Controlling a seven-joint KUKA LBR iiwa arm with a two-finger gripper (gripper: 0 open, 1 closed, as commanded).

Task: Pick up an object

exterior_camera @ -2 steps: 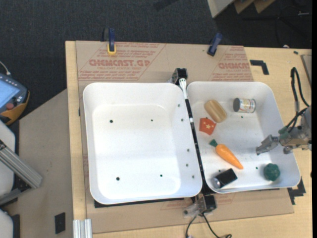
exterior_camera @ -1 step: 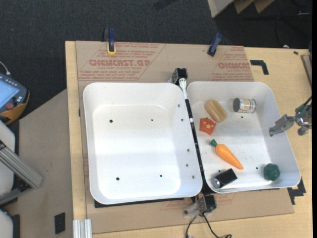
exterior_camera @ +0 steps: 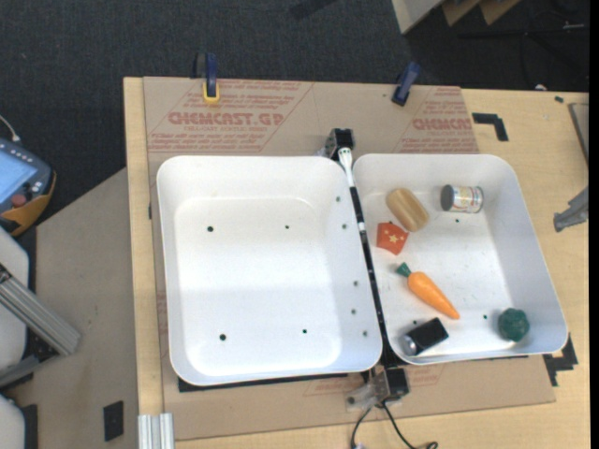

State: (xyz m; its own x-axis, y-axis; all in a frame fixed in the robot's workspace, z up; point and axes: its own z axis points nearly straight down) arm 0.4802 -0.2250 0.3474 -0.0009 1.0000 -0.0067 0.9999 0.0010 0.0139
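Note:
Several small objects lie in the right bin [exterior_camera: 533, 241]. A tan oval piece [exterior_camera: 407, 209] and a small silver jar [exterior_camera: 461, 197] on its side are at the far end. A red block [exterior_camera: 392, 238] sits near the divider, with an orange carrot [exterior_camera: 430, 291] just in front of it. Along the near wall are a black box [exterior_camera: 426, 335] and a dark green ball [exterior_camera: 513, 324]. A grey part of my gripper [exterior_camera: 573, 213] pokes in at the right edge, outside the bin's right wall and apart from every object.
The left bin [exterior_camera: 168, 251] stands beside the right one, and a black hinge strip [exterior_camera: 360, 241] runs between them. Both rest on a cardboard sheet [exterior_camera: 281, 110] held by clamps at the far edge. A cable [exterior_camera: 379, 410] hangs at the front.

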